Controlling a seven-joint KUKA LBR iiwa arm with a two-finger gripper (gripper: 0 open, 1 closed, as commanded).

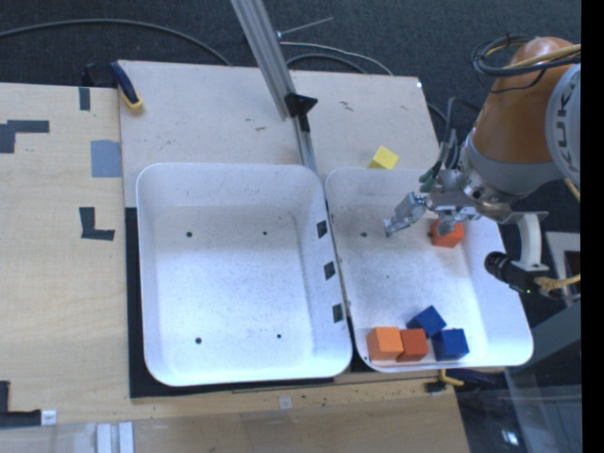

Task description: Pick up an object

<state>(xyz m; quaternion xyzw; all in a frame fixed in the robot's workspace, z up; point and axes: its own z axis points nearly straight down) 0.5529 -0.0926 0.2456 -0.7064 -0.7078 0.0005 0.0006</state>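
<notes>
Claw (pixel 404 217): over right bin (pixel 491 300), upper-centre right of frame, fingers spread, holding nothing | Target: small orange-red block (pixel 447 234), right of the fingers | Lower-right cluster: orange cubes (pixel 396 343), blue cubes (pixel 440 332)

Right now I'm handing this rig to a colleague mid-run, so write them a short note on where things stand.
Hand: low over the right bin, upper part; whether it is open or shut cannot be told, nothing seen in it.
Things: an orange-red block just beside the hand, under the wrist; an orange block, a red-orange block and two blue blocks clustered at the right bin's near edge; a yellow block on the bench outside the bins.
Done: no pick visible.
Left: grasp and lift one object.
</notes>
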